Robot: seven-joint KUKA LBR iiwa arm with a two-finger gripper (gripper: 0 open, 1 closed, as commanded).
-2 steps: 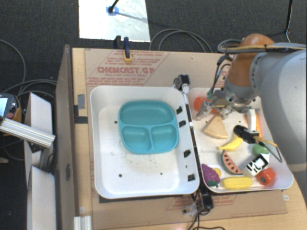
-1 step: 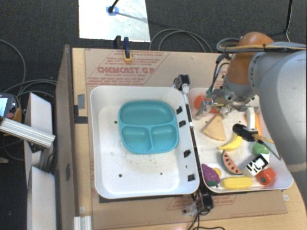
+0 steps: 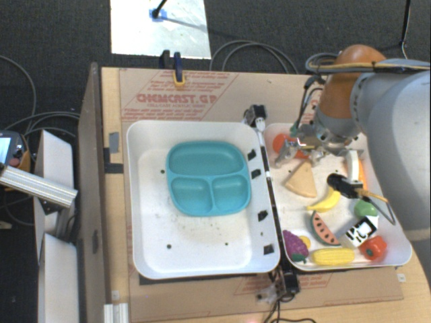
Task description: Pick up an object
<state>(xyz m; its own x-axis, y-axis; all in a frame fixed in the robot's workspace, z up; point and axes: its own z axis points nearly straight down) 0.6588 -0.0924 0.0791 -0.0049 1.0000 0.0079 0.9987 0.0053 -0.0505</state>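
The likeliest target is the red-orange toy tomato (image 3: 281, 142), which lies near the far left corner of the right bin (image 3: 404, 251), close to the divider between the bins. The gripper (image 3: 293, 148) hangs right over it, tilted down and leftward from the wrist, with its dark metal fingers just beside or touching the tomato. How far apart they stand cannot be told from this angle, and nothing shows clearly between them, so no grasp can be claimed.

Just beside the tool, toward the viewer, a tan cheese wedge (image 3: 302, 180) lies flat, close enough that a descending finger could catch its upper edge. Further along the same bin sit a banana (image 3: 326, 201), a watermelon slice (image 3: 323, 229), a bunch of purple grapes (image 3: 295, 244), a corn cob (image 3: 332, 256) and another red tomato (image 3: 374, 247) at the near right corner; they lie loosely scattered, as poured playthings do, which leaves gaps for fingers.

The arm (image 3: 390, 113) reaches in from the right and bends over the bin's far edge, which suits an object in that corner.

The left bin (image 3: 145, 180) bears a teal divided plate (image 3: 207, 177), well apart from the action.
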